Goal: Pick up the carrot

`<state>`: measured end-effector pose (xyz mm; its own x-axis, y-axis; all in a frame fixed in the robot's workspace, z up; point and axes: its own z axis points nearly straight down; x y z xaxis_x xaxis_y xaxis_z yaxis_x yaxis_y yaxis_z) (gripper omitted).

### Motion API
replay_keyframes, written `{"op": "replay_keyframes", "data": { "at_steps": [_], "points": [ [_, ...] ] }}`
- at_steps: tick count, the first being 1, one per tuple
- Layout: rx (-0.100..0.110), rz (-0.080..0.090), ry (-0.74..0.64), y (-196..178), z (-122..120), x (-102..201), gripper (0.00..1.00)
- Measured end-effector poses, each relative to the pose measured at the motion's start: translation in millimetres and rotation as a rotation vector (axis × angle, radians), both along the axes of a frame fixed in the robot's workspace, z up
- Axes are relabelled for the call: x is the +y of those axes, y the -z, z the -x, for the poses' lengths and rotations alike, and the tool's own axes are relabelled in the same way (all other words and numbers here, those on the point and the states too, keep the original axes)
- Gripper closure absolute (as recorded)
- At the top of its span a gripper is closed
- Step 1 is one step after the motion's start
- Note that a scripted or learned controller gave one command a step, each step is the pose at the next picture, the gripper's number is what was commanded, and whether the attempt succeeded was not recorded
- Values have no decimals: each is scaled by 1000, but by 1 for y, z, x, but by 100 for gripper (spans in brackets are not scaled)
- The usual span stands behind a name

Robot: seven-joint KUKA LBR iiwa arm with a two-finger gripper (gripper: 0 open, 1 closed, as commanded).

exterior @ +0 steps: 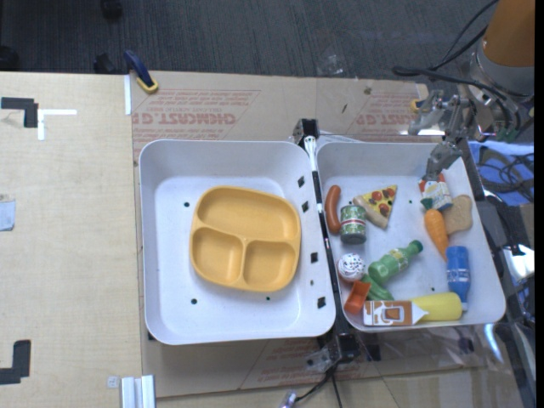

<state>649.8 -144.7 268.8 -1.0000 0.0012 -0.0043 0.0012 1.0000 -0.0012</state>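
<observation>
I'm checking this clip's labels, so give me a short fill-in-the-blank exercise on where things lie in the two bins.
1. The yellow divided plate lies in the ____ bin.
2. The carrot lies between the bread slice and the ____ bottle.
3. The pizza slice lies in the ____ bin.
4. The pincer hovers near the right bin's ____ right corner.

Missing words: left; green; right; far

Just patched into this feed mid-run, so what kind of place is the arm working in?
Most likely a robotics lab bench, not a kitchen. Two white bins sit on cardboard over a wooden table, the food is toys, such as the carrot and pizza slice, and the floor is office carpet with loose cables nearby.
</observation>
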Motion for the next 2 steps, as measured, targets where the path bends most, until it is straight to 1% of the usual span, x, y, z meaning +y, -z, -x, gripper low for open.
{"op": "replay_keyframes", "data": {
  "at_steps": [1, 2],
  "points": [
    [1, -1, 82, 111, -5, -32, 0],
    [0, 0, 105, 175, 22, -76, 0]
  ]
}}
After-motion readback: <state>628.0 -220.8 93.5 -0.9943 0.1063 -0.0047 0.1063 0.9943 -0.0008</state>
